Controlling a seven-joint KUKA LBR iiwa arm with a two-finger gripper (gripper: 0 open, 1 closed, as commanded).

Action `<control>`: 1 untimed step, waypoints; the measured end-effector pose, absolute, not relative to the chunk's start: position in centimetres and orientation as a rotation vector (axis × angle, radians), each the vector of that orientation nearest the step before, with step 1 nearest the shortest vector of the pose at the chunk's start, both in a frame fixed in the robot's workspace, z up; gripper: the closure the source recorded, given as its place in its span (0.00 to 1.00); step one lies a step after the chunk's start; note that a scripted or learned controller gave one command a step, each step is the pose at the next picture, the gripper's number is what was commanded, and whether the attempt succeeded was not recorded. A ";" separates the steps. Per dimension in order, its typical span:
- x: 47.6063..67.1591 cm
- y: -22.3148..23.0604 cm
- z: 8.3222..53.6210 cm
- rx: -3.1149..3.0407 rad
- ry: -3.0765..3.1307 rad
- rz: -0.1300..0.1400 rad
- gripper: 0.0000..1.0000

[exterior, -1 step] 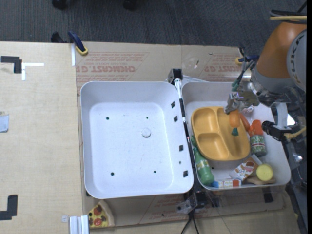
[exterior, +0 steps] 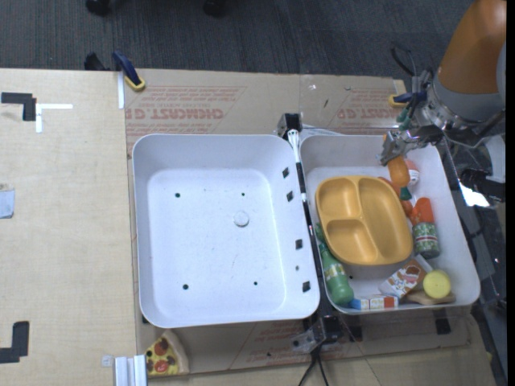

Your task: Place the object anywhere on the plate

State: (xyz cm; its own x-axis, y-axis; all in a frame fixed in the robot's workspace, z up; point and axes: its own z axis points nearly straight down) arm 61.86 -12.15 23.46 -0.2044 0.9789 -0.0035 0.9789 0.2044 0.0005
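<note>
view: one fixed camera above the worktop [exterior: 64, 215] | facing: slanted downward | range: moderate | covers: both white bins [exterior: 213, 155], floor at top

A robotics lab: 2 white bins [exterior: 213, 308] on a cardboard-covered bench [exterior: 64, 240], dark carpet [exterior: 265, 22].

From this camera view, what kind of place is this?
Probably a robotics lab test bench: two shallow white plastic bins on cardboard, toy food around a yellow divided plastic plate, and a grey-and-orange robot arm reaching in.

The bench [exterior: 64, 256] bears 2 white bins [exterior: 217, 227] [exterior: 459, 240], on cardboard [exterior: 217, 107].
</note>
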 end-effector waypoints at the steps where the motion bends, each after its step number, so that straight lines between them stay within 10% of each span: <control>1: 61.9 -12.2 24.3 1.976 2.436 -0.005 1.00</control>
State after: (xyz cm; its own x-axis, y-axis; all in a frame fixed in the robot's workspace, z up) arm 61.94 -12.20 24.31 -0.2063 0.9785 -0.0058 0.9785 0.2063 0.0003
